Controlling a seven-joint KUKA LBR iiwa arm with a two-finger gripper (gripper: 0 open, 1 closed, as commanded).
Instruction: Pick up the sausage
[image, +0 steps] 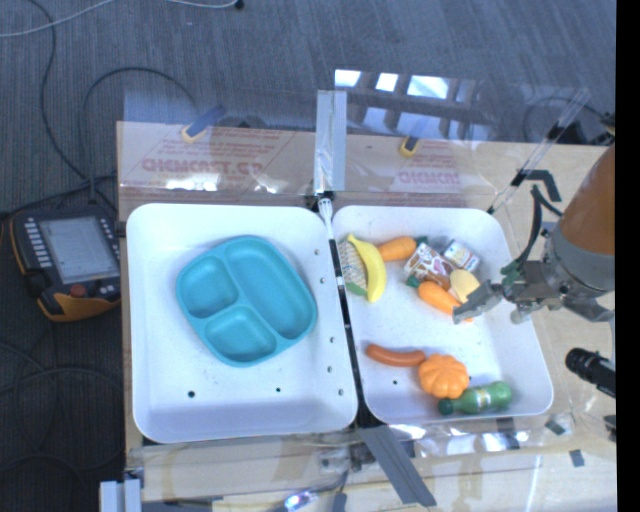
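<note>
The sausage (393, 354), a slim reddish-orange link, lies flat in the front half of the right bin (520, 345), just left of an orange pumpkin (443, 374). My gripper (478, 305) hangs over the right side of that bin, right of and beyond the sausage, close to an orange carrot (437, 296). Nothing of the sausage is in it. The grey arm with its orange band (598, 205) comes in from the right edge.
The right bin also holds a banana (372, 268), a second carrot (397, 248), a small printed box (429, 263) and a green vegetable (480, 398) at the front. A blue divided plate (247, 298) sits in the left bin (160, 400).
</note>
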